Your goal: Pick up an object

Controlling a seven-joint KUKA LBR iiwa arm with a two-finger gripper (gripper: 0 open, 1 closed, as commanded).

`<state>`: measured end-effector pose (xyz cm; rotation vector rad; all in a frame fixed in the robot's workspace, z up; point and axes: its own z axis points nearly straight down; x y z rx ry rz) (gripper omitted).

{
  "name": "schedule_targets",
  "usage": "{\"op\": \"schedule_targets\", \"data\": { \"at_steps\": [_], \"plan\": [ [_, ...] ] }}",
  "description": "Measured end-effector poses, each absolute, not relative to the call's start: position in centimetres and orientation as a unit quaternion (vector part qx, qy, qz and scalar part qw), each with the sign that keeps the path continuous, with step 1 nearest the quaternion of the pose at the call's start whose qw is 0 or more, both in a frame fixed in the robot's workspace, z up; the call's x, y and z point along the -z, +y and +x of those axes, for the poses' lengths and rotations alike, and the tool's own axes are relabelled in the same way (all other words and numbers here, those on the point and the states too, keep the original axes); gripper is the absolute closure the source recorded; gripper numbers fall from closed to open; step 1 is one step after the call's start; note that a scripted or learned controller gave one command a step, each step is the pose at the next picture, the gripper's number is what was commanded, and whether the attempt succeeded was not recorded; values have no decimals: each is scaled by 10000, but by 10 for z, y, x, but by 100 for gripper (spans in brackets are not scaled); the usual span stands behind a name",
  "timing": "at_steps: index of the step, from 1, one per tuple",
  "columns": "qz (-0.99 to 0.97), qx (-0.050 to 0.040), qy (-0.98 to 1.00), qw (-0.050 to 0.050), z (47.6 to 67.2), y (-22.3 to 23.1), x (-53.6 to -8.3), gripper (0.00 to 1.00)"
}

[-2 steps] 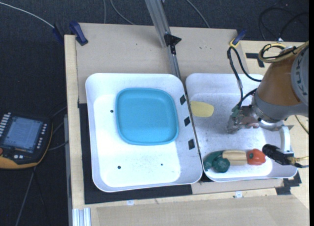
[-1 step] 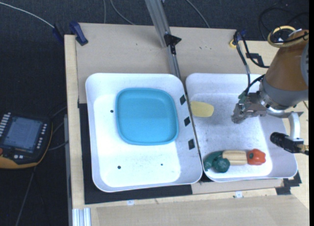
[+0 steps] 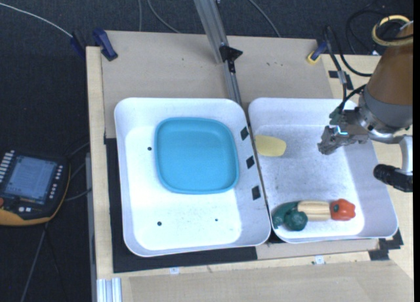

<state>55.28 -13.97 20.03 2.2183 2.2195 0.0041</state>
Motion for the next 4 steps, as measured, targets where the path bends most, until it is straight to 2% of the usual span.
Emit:
{"op": "schedule_targets", "data": {
  "at_steps": [1,2,4],
  "plan": [
    [7070,-8,7072,10,553,-140,-222,100],
    [7055,-6,7087,-2,564,-90,-219,100],
    [7056,-6,7086,-3,605,5,-210,100]
  ]
}}
